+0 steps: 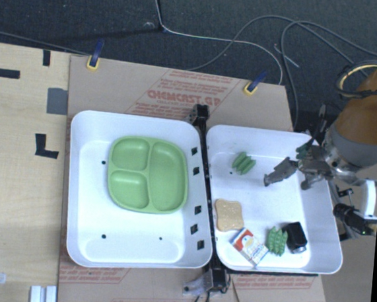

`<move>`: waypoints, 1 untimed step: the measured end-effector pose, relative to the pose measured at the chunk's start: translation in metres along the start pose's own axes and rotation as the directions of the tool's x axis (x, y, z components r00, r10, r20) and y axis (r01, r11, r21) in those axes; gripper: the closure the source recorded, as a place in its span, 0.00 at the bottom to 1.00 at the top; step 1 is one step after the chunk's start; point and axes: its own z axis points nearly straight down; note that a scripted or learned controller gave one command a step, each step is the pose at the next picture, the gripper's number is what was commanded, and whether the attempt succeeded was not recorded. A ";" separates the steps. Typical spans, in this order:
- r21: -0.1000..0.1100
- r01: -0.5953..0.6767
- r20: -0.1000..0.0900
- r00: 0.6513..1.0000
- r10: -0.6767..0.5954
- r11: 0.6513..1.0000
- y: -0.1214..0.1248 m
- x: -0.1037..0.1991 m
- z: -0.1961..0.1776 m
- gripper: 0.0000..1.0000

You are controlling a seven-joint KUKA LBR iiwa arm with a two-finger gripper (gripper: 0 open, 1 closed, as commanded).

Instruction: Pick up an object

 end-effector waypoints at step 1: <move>-0.013 0.004 0.002 1.000 -0.004 1.000 0.003 0.000 -0.007 0.00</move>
